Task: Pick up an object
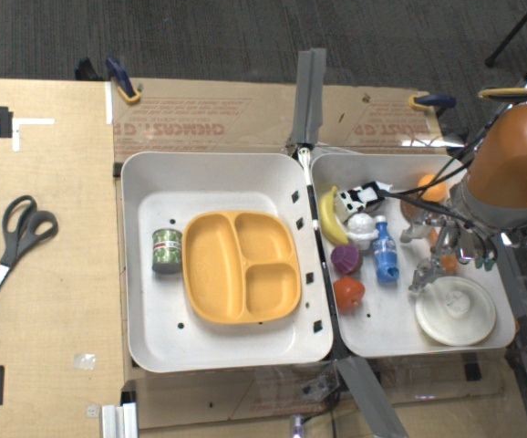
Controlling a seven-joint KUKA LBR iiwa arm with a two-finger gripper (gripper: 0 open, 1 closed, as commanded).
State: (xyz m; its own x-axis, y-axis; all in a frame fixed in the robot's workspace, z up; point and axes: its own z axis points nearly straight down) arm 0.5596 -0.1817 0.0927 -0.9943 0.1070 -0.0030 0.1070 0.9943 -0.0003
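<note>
Arm (510, 167) reaches in from right, orange band up top, gripper (435, 258) pointing down, low over right bin.

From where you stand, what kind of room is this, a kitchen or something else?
Probably a robot test lab, not a kitchen. Two white bins are clamped to a cardboard-covered bench; one bin holds a yellow plate, the other toy fruit like a banana, and a robot arm reaches over them.

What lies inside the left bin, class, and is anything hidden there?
Inside the left bin lie a yellow divided plate and, beside its left edge, a small green can. Whatever is under the plate is covered and cannot be seen.
</note>
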